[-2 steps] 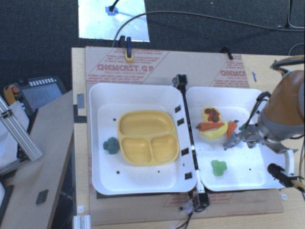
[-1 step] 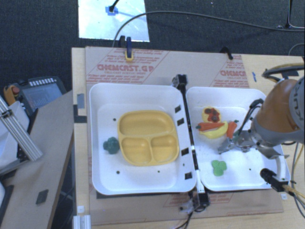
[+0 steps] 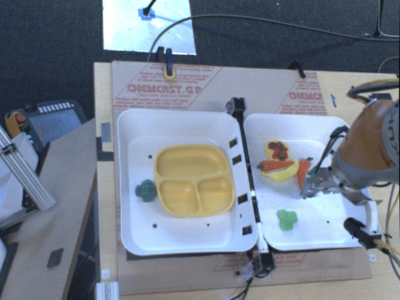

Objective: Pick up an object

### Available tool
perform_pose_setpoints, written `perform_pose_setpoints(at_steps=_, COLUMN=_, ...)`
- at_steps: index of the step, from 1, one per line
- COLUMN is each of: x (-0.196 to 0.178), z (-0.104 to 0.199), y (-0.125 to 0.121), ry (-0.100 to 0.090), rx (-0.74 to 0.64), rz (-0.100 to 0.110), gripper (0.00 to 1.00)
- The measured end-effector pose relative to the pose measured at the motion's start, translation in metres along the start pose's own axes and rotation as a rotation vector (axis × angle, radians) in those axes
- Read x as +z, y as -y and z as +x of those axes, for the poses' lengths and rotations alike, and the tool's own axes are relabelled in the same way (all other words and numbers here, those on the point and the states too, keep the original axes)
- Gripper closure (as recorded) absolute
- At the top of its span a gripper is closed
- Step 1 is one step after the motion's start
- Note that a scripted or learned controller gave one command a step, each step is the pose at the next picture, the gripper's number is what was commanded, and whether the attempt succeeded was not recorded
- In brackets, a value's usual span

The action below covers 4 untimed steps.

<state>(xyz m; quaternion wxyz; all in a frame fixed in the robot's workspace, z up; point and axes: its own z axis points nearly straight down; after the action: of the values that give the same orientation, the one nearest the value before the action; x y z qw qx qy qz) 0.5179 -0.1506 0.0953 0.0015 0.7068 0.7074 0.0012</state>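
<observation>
Cardboard covers the surface under two white bins, and in the right bin (image 3: 325, 130) the claw (image 3: 308, 189), grip state unreadable, hangs just right of a near-upright toy carrot (image 3: 302, 170).

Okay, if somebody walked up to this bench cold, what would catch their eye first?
Probably the yellow divided tray in the middle of the left bin, with a dark green broccoli piece beside it. Next, the bright cluster of toy food in the right bin, where the gripper sits just beside an orange carrot, and a light green piece lies apart nearer the front.
</observation>
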Motion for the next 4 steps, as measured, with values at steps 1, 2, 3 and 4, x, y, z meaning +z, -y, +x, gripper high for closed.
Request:
perform_pose_setpoints(at_steps=1, x=-0.052, z=0.002, y=0.008, ry=0.001, rx=-0.003, rz=-0.002, gripper=1.00)
perform_pose_setpoints(at_steps=2, x=-0.101, z=0.011, y=0.002, ry=0.001, rx=-0.005, rz=-0.004, gripper=1.00)
perform_pose_setpoints(at_steps=3, x=-0.121, z=0.011, y=0.000, ry=0.001, rx=-0.004, rz=-0.002, gripper=1.00)
perform_pose_setpoints(at_steps=4, x=-0.114, z=0.061, y=-0.020, ry=-0.002, rx=-0.009, rz=0.000, gripper=1.00)
